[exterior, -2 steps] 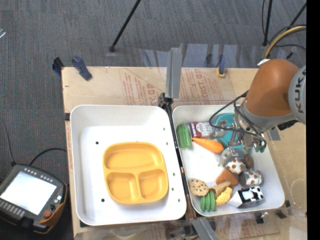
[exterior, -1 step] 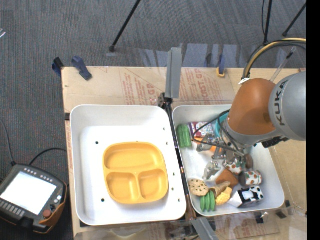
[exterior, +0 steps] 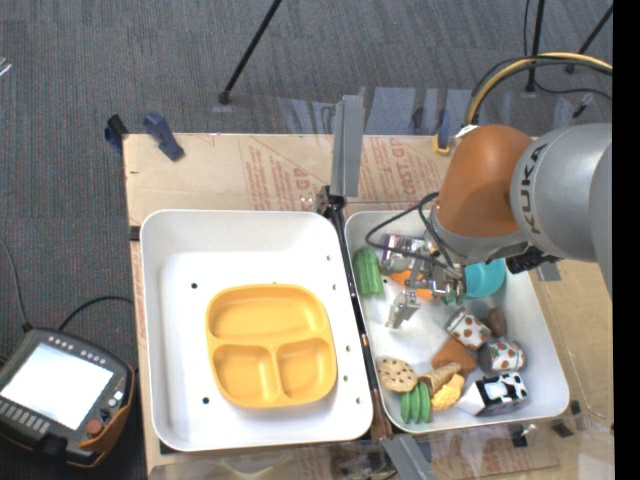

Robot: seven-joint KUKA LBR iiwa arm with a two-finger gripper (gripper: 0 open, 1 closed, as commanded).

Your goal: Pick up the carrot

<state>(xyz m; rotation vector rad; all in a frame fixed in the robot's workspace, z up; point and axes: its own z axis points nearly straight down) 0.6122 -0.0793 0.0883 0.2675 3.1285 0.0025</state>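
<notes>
Jaws: whether apart or together cannot be told, as the wrist hides them. Gripper (exterior: pixel 405 303) hangs low in the right bin (exterior: pixel 555 368), seemingly to reach the carrot (exterior: pixel 418 287), an orange piece just beside it, near a green toy (exterior: pixel 367 271).

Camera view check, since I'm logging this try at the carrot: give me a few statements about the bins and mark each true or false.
1. The yellow tray lies in the left bin. True.
2. The gripper is over the left bin. False: it is over the right bin.
3. The cookie is on the yellow tray. False: it lies in the right bin.
4. Something orange, likely the carrot, sits by the gripper. True.
5. A green toy lies at the right bin's left wall. True.
</notes>
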